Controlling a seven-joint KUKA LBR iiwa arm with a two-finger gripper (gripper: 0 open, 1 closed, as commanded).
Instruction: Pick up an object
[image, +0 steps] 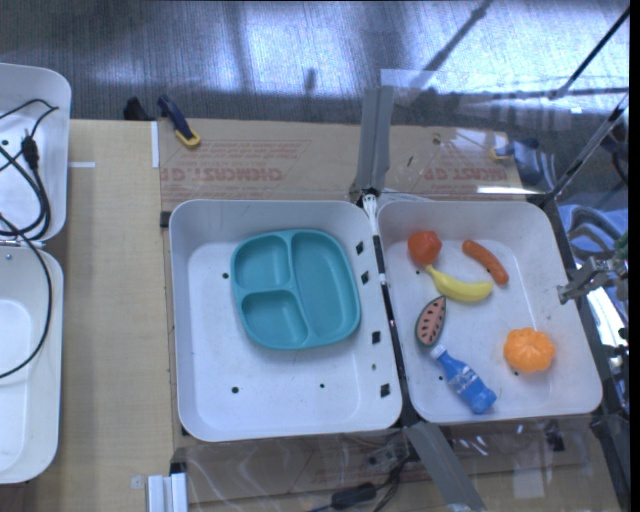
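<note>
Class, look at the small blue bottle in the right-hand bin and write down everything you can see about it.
The blue bottle looks like toy plastic, with a translucent blue body, a pale band around its middle and a white cap at its upper-left end. It lies on its side on the floor of the right bin, slanting from cap at upper left to base at lower right. The cap sits just below the watermelon slice; contact cannot be judged. The orange sits apart to its right.
</note>
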